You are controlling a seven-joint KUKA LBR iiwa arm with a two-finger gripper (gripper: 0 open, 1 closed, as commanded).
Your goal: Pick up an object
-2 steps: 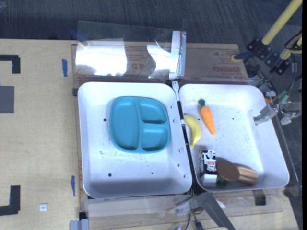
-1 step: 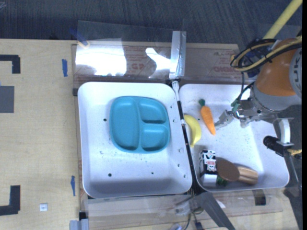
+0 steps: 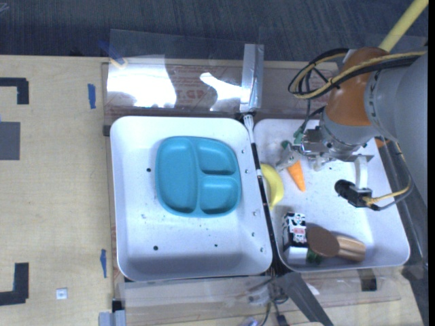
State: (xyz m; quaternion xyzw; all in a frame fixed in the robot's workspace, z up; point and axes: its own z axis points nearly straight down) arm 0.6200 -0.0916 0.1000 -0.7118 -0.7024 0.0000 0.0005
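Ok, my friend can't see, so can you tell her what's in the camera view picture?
A grey robot arm with an orange band reaches into the right white bin, its pincer just above a small orange carrot beside a yellow banana. The left white bin holds a blue divided plastic plate.

The pale wooden bench (image 3: 54,202) carries two shallow white bins side by side: the right bin (image 3: 391,240) directly beneath the tool (image 3: 304,148), the left bin (image 3: 129,202) well to its left.
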